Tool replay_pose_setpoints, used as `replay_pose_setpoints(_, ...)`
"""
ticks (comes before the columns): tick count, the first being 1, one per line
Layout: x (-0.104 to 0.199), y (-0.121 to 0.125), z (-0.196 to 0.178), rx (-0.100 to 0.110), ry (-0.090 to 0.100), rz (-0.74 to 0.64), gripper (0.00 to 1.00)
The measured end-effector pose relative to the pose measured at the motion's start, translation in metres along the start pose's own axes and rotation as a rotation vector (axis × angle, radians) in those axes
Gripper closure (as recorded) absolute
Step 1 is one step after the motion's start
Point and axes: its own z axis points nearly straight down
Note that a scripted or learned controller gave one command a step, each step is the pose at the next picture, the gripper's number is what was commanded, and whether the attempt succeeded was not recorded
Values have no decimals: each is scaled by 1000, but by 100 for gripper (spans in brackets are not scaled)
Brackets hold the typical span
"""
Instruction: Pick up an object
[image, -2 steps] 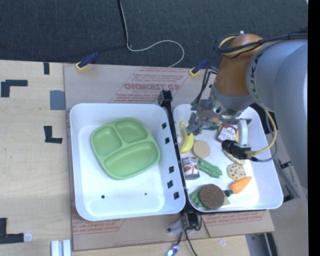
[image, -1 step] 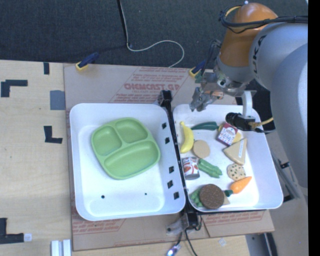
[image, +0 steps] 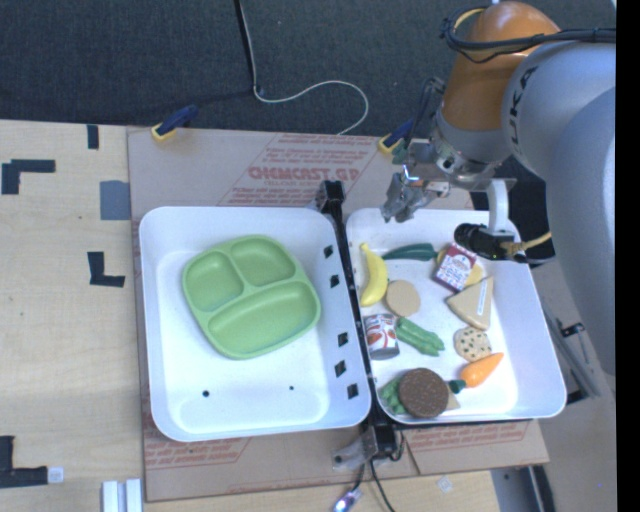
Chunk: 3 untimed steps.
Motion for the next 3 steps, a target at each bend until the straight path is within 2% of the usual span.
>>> replay_pose_setpoints(3, 2, 1, -30, 1, -1, -4, 100)
